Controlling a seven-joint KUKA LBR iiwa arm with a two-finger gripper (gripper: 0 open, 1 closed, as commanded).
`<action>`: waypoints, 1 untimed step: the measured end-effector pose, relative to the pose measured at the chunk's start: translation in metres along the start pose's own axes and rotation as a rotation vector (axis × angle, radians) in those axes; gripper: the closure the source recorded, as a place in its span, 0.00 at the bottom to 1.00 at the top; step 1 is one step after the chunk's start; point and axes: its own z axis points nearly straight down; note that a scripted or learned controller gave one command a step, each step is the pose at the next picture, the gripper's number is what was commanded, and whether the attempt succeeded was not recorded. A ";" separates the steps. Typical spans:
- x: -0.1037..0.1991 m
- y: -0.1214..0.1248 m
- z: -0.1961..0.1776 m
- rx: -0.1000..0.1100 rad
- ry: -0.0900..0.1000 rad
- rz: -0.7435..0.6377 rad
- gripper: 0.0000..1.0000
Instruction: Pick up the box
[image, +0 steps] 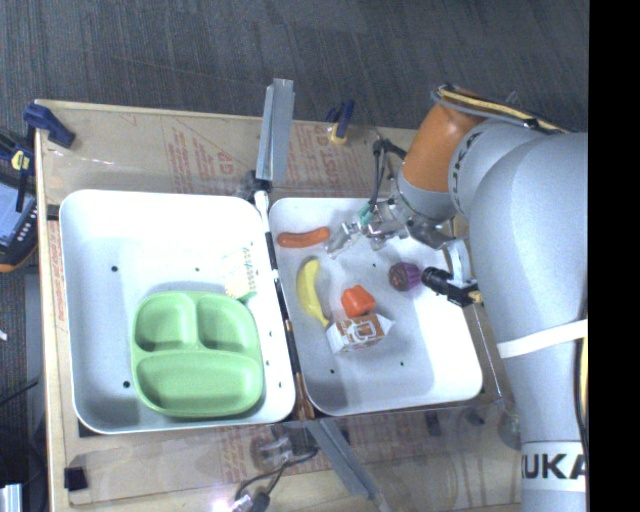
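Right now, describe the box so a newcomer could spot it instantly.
Look in the right-hand bin, the one that holds the food items. The box lies near its middle, just below the orange block and right of the banana. It is the only flat-sided, printed carton there, white with brown and orange markings, while its neighbours are plain-coloured.

bins (90, 215): plain white
tray (197, 353): light green, one shade throughout
box (359, 332): white with brown and orange print
block (357, 299): bright orange
banana (312, 290): yellow
sausage (302, 238): reddish orange
round fruit (404, 276): dark purple
arm (520, 220): grey, orange band by the wrist
bench (180, 150): pale wood with faint red printed lines
clamps (48, 122): blue
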 end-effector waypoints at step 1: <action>0.077 -0.049 0.000 0.000 -0.001 0.049 0.00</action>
